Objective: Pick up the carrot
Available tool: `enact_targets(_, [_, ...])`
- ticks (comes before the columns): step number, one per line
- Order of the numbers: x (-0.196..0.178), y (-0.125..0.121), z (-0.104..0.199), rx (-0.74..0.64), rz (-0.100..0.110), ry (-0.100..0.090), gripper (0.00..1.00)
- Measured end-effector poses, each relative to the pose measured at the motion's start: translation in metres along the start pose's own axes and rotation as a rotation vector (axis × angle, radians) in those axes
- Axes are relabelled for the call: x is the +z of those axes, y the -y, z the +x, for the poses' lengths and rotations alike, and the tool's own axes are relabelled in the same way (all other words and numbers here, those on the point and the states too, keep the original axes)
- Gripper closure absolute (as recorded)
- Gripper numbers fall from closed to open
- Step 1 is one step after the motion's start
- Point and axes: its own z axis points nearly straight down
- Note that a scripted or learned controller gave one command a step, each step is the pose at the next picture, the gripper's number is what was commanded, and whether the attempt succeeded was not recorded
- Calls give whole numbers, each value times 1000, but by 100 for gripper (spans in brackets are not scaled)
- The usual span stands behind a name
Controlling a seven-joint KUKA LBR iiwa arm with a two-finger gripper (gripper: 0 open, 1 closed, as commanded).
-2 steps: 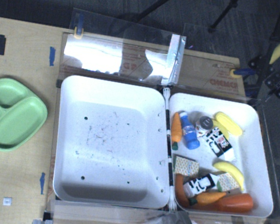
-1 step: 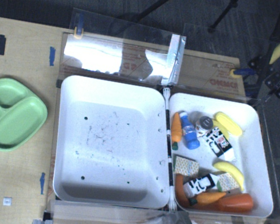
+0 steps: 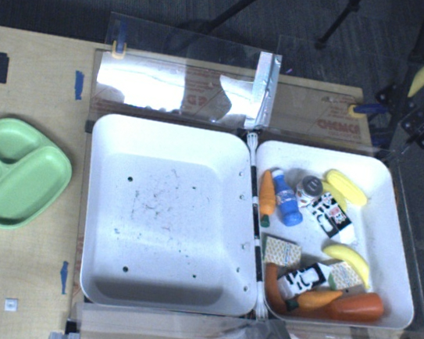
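White plastic forms the two shallow bins on the wooden bench [image 3: 39,60]; the left bin [image 3: 99,187] shows only scuff marks and small dark specks on its floor, and the right bin [image 3: 397,224] holds all the loose items. The carrot [image 3: 320,299] lies nearly flat at the near edge of the right bin, its thicker end towards the right and its narrow end pointing left. A red oblong item [image 3: 357,306] touches it on the right side, and a dark red-brown item [image 3: 272,287] lies just beside its left tip, against the bin's left wall. A black-and-white printed pack [image 3: 302,278] rests directly on the far side of the carrot and appears to overlap its upper edge. A yellow banana [image 3: 349,261] lies just beyond that pack, and a speckled flat card [image 3: 282,252] lies to the banana's left. Further back, a second orange oblong item [image 3: 269,194] runs along the left wall, with a blue bottle [image 3: 289,205] just beside it, a grey round object [image 3: 309,187], a second banana [image 3: 346,187] and another black-and-white pack [image 3: 331,215]. A green divided plate [image 3: 10,172] sits on the bench well to the left of both bins. A clear plastic sheet [image 3: 185,82] stands behind the left bin.
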Motion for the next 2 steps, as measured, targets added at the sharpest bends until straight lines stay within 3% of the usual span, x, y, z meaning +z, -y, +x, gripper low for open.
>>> enact_targets(1, [-13, -2, 0, -2, -5, 8, 100])
enact_targets(2, [0, -1, 6, -110, 1, -1, 100])
